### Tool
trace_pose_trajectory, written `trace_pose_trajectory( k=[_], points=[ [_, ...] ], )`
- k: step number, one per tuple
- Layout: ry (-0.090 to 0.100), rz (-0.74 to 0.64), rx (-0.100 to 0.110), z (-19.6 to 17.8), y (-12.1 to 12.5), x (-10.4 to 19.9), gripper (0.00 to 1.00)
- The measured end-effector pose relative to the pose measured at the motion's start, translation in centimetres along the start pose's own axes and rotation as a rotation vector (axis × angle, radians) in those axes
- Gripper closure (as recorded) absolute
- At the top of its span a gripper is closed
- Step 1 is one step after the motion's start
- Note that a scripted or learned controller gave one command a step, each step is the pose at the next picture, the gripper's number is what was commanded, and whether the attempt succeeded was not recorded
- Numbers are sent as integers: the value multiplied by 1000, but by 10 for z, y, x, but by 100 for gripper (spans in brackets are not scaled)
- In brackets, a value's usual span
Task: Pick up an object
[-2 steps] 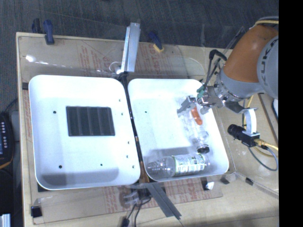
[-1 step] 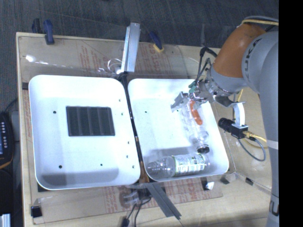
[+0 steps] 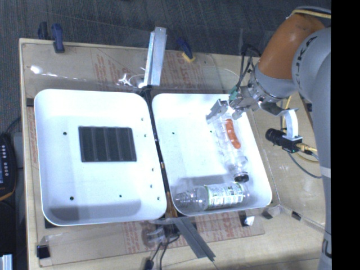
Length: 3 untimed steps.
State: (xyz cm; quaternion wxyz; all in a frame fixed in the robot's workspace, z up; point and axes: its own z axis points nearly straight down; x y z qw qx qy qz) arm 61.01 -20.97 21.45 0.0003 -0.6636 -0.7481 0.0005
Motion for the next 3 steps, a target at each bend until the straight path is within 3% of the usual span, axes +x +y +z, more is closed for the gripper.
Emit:
trace_pose_trajectory(
  k=[1,2,3],
  points=[
    [0,-115,0,25,17,0,0],
    [-1,-166,-2,10,18,0,0],
    [2,-218,4,2,2,1,0]
  ],
)
